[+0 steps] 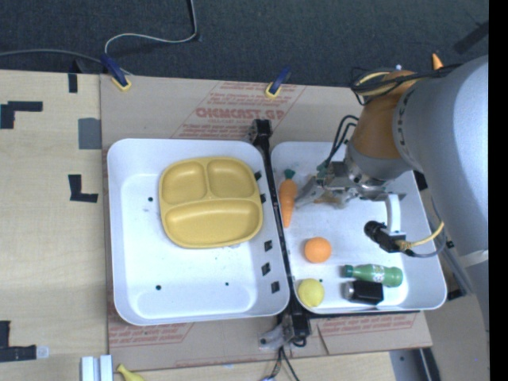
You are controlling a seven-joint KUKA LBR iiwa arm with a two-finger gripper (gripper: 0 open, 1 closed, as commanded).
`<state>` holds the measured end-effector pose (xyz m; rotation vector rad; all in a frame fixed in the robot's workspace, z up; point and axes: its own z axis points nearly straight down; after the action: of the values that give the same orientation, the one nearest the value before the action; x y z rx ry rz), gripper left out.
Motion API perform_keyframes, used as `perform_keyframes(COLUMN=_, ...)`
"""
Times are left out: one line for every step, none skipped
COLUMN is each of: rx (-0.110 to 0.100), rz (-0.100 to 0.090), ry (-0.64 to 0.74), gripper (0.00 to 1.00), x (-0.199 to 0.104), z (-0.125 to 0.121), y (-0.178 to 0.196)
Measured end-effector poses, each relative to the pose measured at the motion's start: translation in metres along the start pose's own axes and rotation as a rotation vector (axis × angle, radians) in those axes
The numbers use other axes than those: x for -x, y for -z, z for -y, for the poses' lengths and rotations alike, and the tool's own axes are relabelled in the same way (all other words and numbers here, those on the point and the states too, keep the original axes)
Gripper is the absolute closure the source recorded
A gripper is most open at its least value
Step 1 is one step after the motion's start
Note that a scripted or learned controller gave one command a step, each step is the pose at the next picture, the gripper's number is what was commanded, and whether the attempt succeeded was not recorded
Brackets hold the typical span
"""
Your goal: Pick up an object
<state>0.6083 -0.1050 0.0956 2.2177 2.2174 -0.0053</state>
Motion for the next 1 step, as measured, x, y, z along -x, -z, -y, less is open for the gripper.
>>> perform_keyframes(rx=0.001, rz=-0.003, ry=0.000, gripper=0.00, x=-0.0095, z=-0.0509, y=-0.0104)
